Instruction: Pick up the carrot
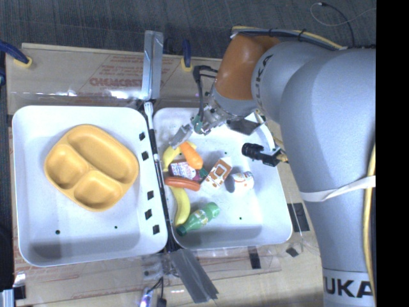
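Bench (77,66): two shallow white bins side by side, seen from above at a slant.

Left bin (38,235): holds one yellow divided tray (91,166) with three compartments, lying toward the bin's 10 o'clock side.

Right bin (271,226): holds a cluster of small items.
- Carrot (189,154): orange, short, lying tilted near the bin's 10 o'clock area, its tip toward 5 o'clock. It touches the banana and lies just beside the small packet.
- Banana (181,204): yellow, long, running from 12 to 6 o'clock along the bin's left wall.
- Small packet (183,169): white and dark label, at the carrot's 6 o'clock.
- Sausage (183,183): red-orange, lying across the banana at the packet's 6 o'clock.
- Small carton (218,173): white and orange, at the carrot's 4 o'clock.
- Round white item (241,181): at the carton's 3 o'clock, just beside it.
- Green bottle (198,217): lying on its side near the bin's 6 o'clock edge.

Arm (319,126): grey with an orange band, reaching in from 3 o'clock.

Gripper (195,128): above the right bin's 11 o'clock corner, at the carrot's 12 o'clock, apart from it. Whether it is spread or pressed together cannot be told; nothing is seen held in it.
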Available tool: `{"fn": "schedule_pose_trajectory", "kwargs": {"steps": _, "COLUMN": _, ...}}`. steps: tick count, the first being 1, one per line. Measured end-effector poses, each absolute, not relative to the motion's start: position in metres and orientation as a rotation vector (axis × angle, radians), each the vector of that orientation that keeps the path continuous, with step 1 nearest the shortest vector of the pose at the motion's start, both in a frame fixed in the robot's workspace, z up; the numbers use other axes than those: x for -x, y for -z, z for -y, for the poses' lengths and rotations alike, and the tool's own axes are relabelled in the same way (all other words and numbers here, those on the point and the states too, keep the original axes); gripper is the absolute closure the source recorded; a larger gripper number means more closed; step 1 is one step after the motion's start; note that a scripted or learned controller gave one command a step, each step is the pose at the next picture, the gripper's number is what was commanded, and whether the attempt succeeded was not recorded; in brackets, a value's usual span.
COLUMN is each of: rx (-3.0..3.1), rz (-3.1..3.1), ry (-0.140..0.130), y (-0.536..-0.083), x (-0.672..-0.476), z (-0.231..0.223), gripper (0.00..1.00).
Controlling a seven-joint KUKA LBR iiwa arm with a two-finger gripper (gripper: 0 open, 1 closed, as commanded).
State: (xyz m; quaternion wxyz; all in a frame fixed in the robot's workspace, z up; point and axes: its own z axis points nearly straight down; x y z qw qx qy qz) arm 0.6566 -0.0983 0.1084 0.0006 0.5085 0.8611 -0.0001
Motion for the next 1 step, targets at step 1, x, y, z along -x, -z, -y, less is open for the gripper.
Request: {"fn": "schedule_pose_trajectory", "kwargs": {"steps": 1, "rx": -1.309, "rz": -2.847, "ry": -0.006, "y": -0.0976, "x": -0.5938, "z": 0.1071, "gripper": 0.0}}
